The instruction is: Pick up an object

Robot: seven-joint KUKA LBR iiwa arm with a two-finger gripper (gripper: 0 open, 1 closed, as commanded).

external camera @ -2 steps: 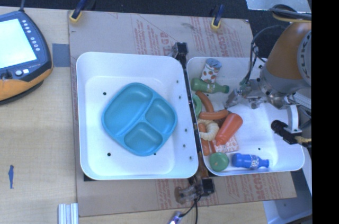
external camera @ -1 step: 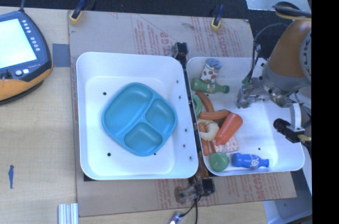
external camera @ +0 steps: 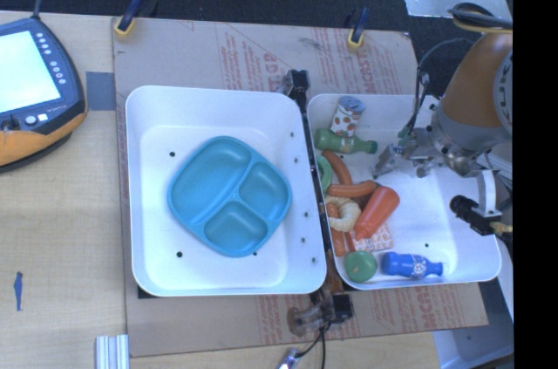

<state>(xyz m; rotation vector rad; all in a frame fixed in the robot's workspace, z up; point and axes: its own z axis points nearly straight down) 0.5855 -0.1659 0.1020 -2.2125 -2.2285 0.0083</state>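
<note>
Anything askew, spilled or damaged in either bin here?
Nothing looks spilled or broken. The toys in the right bin are heaped along its left wall, with the green bottle and blue bottle lying on their sides. The blue plate sits skewed in the left bin.

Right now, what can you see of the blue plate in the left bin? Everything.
The blue plate is a rounded-square divided tray, plastic by the look, with three compartments: one large along its upper left, two smaller toward its lower right. It lies flat, right side up, turned at an angle, near the middle of the left bin. Its compartments hold nothing. It touches only the bin floor.
</note>
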